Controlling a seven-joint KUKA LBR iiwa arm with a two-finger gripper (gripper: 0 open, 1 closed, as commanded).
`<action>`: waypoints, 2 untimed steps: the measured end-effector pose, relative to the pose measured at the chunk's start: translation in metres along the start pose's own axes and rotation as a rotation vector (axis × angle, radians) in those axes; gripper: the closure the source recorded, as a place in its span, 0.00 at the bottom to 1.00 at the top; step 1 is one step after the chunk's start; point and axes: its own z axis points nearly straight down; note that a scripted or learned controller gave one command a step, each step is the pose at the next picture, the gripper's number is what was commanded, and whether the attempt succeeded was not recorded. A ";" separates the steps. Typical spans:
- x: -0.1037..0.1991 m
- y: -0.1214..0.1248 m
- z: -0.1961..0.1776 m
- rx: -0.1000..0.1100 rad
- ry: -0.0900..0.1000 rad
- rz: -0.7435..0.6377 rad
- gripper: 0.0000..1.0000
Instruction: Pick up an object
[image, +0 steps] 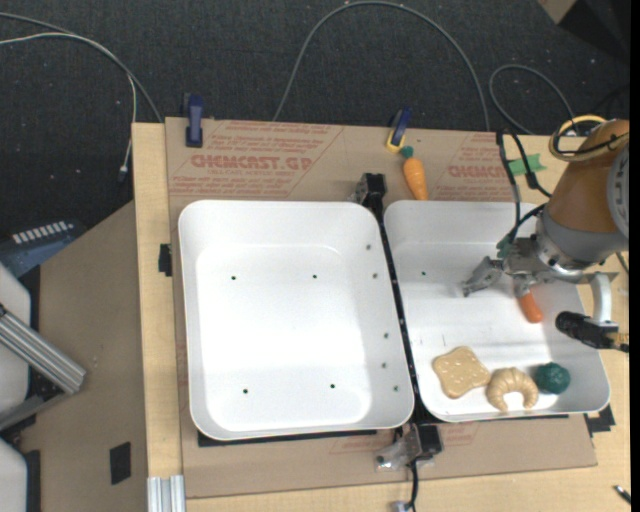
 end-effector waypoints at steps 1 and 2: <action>0.000 0.000 0.008 -0.003 -0.001 0.000 0.00; 0.000 0.001 -0.003 -0.005 -0.001 0.000 1.00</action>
